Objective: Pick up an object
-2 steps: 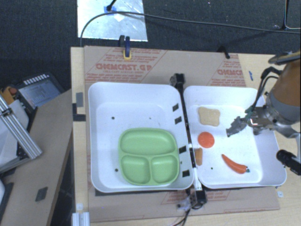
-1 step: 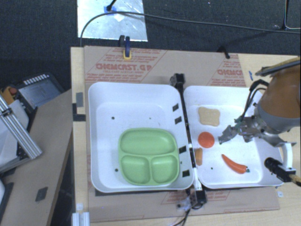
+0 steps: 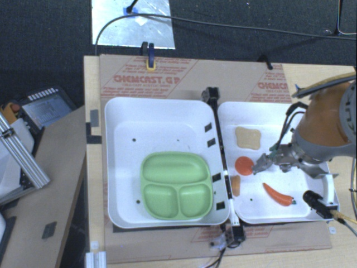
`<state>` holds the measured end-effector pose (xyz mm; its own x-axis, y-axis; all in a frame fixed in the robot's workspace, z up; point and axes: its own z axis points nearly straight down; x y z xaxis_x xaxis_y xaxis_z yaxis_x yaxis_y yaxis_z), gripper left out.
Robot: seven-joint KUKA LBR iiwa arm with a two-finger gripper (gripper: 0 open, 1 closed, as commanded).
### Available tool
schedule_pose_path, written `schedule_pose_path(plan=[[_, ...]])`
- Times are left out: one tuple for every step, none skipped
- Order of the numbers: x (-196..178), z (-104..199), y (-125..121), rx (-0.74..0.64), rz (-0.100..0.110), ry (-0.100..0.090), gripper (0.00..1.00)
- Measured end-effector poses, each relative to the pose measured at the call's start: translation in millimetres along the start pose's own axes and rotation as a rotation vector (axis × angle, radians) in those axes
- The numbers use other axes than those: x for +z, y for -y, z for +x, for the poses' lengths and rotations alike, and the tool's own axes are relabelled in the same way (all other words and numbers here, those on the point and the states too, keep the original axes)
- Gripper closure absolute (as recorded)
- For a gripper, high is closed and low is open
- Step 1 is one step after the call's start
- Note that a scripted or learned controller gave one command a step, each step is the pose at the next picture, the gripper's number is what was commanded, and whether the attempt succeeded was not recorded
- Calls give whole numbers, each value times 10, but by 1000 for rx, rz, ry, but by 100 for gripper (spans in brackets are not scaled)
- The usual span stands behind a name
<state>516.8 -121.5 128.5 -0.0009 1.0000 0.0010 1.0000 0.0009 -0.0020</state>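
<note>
The hand (image 3: 261,164) is seen in the right bin (image 3: 279,111), just beside the red ball (image 3: 244,164); finger state can't be told.

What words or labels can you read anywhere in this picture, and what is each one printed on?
"CHEMCAST GP": red print on the brown sheet under the bins, behind the left bin.
"CHEMCAST": the same red print, slanted, on the sheet behind the right bin; any letters after it are too blurred to read.
The dark device at the left edge has markings too small to read.
</note>
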Motion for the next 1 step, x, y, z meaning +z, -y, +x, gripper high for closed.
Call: schedule_pose_path(plan=[[-131, -6, -10, 0, -5, 2, 100]])
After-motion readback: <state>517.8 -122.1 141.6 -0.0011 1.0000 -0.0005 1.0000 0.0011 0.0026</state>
